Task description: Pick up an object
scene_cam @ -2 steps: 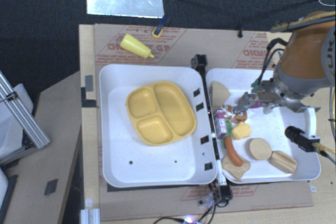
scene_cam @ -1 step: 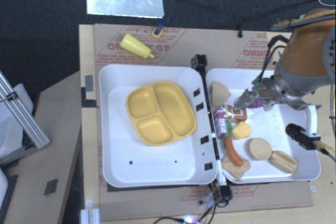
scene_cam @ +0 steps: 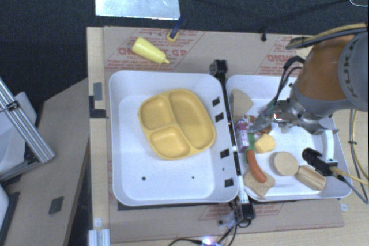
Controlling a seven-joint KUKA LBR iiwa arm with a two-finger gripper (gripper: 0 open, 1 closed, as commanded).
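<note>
My gripper is low over the left part of the right bin, reaching in from the right. Its tip is right beside a small pink and purple item and just above a yellow cheese wedge. A red sausage lies below the wedge, partly on a tan bread slice. A round tan biscuit and a brown bread roll lie at the bin's front. Another tan slice lies near the back left corner.
The left bin holds a yellow divided plate. A yellow squeeze bottle lies on the bench behind the left bin. A black divider with clips runs between the bins. The arm's grey and orange body hangs over the right bin's back.
</note>
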